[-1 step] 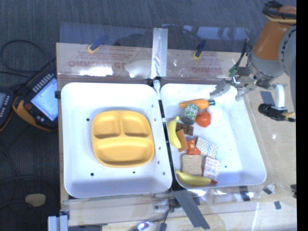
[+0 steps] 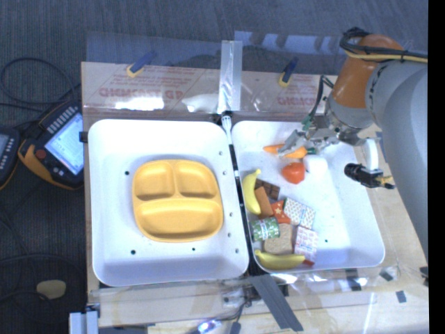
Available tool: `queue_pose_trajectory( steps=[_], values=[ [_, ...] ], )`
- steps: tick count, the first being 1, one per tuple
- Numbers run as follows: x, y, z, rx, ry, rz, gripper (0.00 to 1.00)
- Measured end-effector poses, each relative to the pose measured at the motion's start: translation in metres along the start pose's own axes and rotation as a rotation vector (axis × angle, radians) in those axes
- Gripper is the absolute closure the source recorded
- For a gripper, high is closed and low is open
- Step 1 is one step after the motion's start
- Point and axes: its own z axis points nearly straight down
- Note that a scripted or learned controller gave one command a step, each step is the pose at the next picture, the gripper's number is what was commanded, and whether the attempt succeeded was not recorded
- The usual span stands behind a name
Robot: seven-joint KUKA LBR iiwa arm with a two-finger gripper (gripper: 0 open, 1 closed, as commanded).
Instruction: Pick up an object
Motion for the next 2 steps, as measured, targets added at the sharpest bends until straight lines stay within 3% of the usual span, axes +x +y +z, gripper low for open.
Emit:
queue_pose_trajectory(
  steps=[1, 2],
  values=[
    [0.028, -0.041, 0.011, -0.007, -0.004, -0.145, 0.0],
    [0.028, -0.04, 0.0, -0.012, -0.003, -0.145, 1.0]
  ],
)
